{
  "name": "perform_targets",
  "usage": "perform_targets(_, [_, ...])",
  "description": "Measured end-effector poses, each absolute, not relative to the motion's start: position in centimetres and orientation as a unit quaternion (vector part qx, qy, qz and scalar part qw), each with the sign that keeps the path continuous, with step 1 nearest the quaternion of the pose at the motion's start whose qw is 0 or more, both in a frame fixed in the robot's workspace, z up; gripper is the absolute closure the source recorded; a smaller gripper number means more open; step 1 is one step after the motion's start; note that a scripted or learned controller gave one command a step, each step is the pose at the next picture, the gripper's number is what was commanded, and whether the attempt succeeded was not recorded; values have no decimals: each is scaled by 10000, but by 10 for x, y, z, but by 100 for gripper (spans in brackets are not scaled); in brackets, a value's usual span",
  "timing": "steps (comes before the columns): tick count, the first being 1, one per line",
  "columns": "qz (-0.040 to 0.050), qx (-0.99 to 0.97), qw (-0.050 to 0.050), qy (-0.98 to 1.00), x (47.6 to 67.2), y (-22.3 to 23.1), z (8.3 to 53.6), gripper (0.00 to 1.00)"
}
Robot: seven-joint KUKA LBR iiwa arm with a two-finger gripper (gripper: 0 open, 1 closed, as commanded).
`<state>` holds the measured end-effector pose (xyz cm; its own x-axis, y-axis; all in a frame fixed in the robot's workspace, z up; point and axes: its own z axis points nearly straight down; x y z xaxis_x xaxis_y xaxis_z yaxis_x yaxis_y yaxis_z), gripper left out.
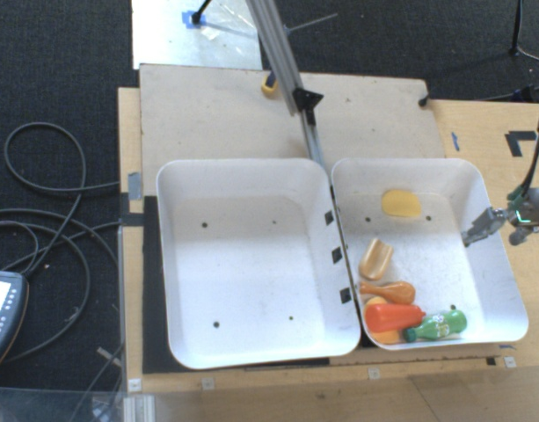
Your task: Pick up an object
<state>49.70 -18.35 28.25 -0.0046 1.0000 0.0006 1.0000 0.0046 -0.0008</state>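
Observation:
The right bin (493, 275) holds several toy foods. A flat yellow piece (401, 203) lies near its far wall. By the divider are a tan bread-like piece (375, 258) and an orange drumstick shape (388, 292). At the front lie a red-orange block (394, 316) and a green bottle (438, 325) on its side. My gripper (478, 230) hangs over the bin's right wall, apart from all of these, with nothing seen in it.
The left bin (243, 266) stands beside the right one, joined at the divider (337, 253). A grey pole (282, 51) slants in from the top toward the divider. Cables and a tablet lie on the floor at the left.

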Motion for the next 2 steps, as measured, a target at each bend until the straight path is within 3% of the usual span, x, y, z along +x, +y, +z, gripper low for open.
perform_targets(1, [-7, -7059, -10, -7083, 498, -183, 284, 0])
perform_targets(2, [6, -7067, 15, -7076, 506, -178, 227, 0])
